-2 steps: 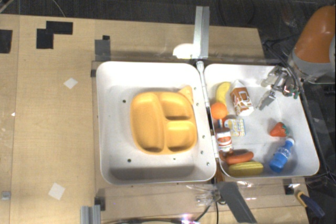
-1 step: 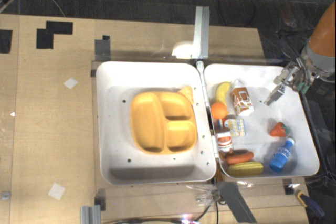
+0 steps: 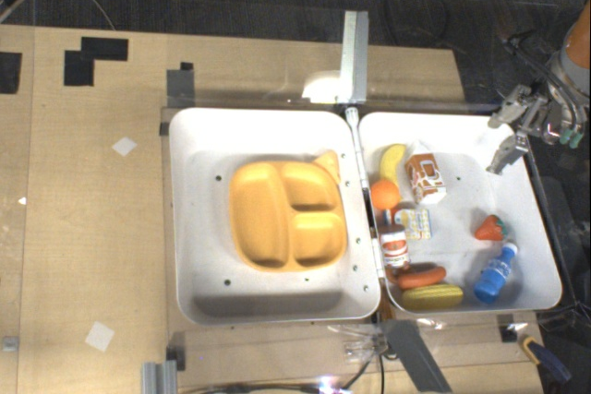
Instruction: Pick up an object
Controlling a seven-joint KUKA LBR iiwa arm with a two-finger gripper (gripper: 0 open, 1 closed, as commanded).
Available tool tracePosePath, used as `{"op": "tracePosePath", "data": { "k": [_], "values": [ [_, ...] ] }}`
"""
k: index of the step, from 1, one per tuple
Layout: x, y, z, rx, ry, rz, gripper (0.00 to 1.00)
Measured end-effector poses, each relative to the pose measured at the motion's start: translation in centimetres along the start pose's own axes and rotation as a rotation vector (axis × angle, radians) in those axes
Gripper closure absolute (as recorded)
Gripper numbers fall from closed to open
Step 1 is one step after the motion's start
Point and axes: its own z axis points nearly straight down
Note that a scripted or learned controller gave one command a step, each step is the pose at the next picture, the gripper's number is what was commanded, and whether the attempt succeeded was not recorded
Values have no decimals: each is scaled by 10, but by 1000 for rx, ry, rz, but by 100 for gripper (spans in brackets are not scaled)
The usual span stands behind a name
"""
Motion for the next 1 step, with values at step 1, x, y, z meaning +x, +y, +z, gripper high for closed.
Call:
{"op": "tracePosePath", "data": {
  "k": [1],
  "values": [
    [14, 70, 120, -2, -1, 66, 0]
  ]
}}
